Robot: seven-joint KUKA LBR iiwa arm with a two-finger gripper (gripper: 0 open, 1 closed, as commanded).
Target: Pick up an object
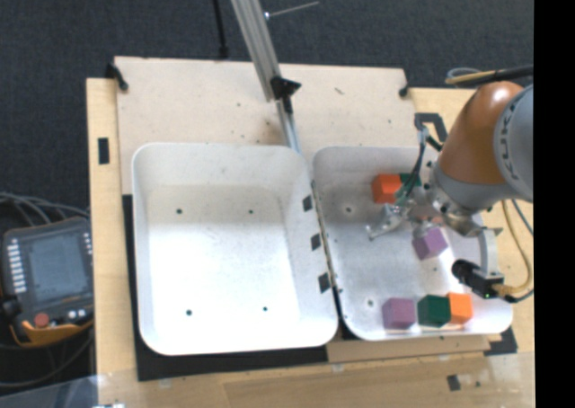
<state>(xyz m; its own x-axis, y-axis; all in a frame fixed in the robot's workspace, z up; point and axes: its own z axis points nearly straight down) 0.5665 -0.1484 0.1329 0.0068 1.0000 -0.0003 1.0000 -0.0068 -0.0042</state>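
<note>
The right bin (355, 280) holds several small blocks. An orange block (387, 187) lies near its upper middle. A light purple block (430, 242) sits in the middle right. Along the front wall stand a purple block (398, 313), a dark green block (434, 310) and an orange block (460, 306). My gripper (388, 220) hangs low over the bin floor, between the upper orange block and the light purple block. Its metal fingers (377, 229) point left and nothing shows between them.
The left bin (225, 244) stands beside the right one, sharing a middle rim (319, 235). A slanted aluminium post (256, 29) rises behind the bins. A teach pendant (49, 276) lies left of the bench. Cables (481, 280) hang off the wrist at right.
</note>
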